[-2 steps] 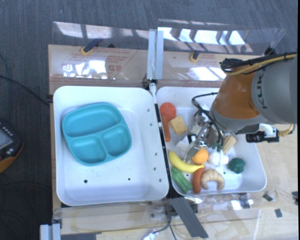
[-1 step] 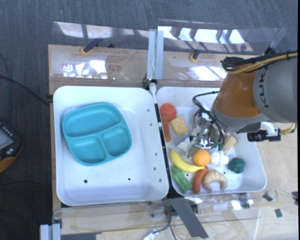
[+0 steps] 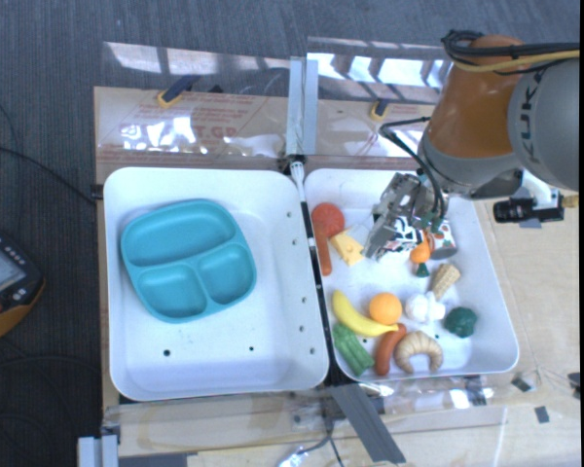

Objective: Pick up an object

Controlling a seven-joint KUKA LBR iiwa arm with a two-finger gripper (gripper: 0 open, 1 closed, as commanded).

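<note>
Cheese wedge (image 3: 348, 248) lying in the right bin (image 3: 489, 266), just beside the gripper (image 3: 389, 233); cannot tell whether gripper is apart or together. Best to line up right over the wedge and come down slow and straight. Keep off the red toy food (image 3: 326, 218) close by, and the banana (image 3: 356, 316) farther out.

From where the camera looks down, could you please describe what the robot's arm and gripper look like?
The arm is grey, with a broad orange band above the wrist and dark lettering on the grey shell. Black cables run over the orange section. The gripper is a metallic grey two-finger unit with dark parts.
</note>
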